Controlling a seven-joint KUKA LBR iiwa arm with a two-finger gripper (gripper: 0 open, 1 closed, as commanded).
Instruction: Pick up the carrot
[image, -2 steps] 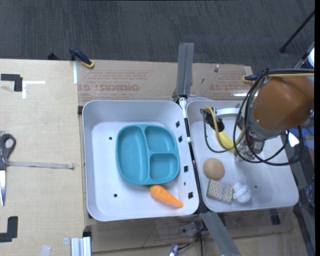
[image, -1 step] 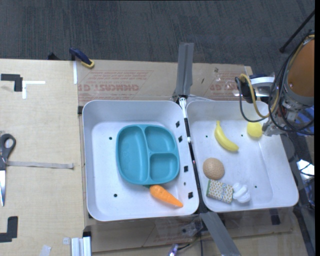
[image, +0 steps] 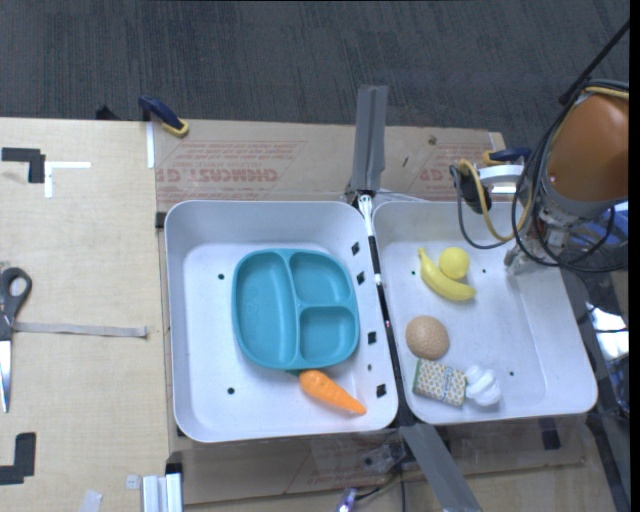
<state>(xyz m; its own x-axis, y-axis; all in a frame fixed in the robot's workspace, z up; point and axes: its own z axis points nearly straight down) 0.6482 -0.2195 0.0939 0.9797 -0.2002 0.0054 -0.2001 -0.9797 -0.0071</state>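
Looking down, we are seeing the carrot (image: 332, 392) lying in the left bin (image: 195, 330), just beside the blue plate (image: 295, 307). Our claw's state, we cannot tell; it is waiting well apart.

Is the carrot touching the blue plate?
Touching. The camera view shows the thick end of the carrot pressed against the bottom edge of the blue plate, with no white bin floor between them.
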